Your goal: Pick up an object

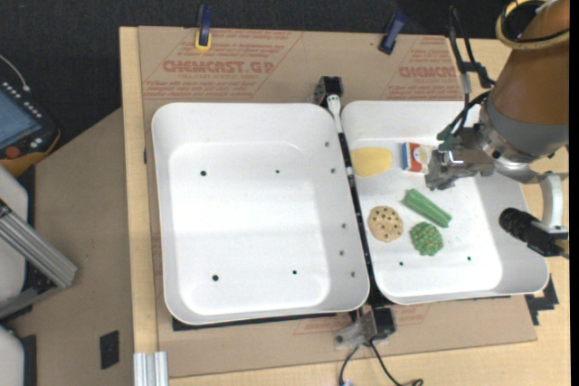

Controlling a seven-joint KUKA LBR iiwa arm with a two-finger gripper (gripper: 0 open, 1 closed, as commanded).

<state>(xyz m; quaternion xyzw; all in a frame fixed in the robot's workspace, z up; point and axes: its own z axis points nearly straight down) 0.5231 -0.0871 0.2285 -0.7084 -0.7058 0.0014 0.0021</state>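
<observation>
Above the right-hand bin point(507, 271), the gripper point(443, 169) is hanging low over the bin's far half, reaching in from the right beneath the arm's orange band point(536, 86). Whether its fingers are spread or pressed together cannot be told from this slant, and nothing is showing between them. Taking the gripper as the landmark: a small red, white and blue package point(415, 157) is lying just beside it on the side of the left-hand bin point(244, 203), with a yellow lemon-shaped piece point(371, 161) further that way. Nearer the camera, a green pod-like stick point(426, 207), a broccoli floret point(426, 238) and a chocolate-chip cookie point(385, 223) are resting loosely scattered, which is probably leaving room for a grasp from above. The package seems the likeliest target.
</observation>
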